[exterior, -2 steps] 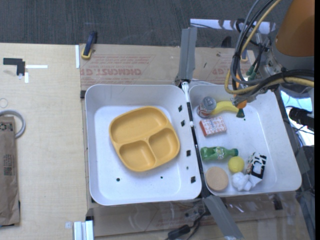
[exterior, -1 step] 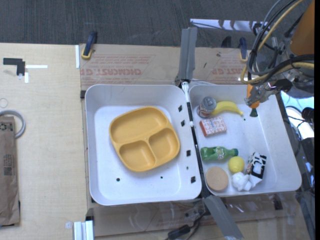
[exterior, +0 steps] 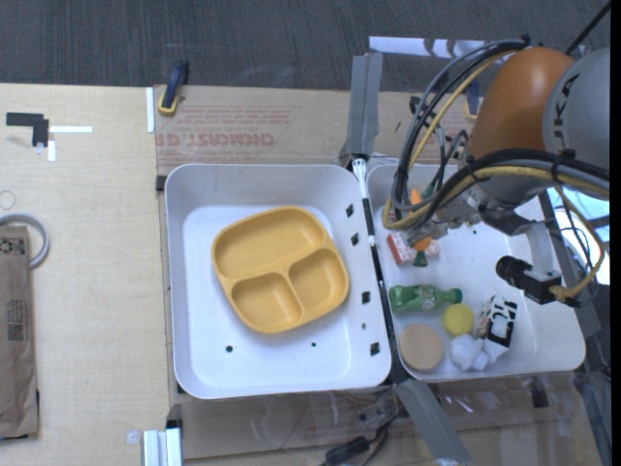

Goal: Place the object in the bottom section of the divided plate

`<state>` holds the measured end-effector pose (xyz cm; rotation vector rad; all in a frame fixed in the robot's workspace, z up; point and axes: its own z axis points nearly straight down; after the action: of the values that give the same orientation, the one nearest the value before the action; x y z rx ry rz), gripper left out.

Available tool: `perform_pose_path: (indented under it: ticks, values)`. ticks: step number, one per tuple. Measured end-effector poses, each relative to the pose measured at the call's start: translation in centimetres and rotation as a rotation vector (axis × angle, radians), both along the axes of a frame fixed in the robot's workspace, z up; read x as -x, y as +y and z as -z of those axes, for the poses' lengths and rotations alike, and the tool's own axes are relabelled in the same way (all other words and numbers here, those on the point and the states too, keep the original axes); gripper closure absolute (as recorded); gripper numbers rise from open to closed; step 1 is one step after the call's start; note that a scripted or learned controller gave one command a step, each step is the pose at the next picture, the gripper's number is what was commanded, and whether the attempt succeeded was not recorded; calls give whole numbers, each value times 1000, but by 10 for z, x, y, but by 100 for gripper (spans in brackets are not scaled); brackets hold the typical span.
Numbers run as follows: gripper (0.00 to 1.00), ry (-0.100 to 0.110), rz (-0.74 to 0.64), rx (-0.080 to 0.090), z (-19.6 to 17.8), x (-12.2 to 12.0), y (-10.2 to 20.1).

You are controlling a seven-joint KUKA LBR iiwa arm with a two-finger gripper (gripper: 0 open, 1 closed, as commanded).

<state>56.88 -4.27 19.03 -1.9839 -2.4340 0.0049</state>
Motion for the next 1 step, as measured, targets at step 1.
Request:
perform_pose_path:
  ticks: [1]
  values:
    - [100,0,350,0,58,50,-75]
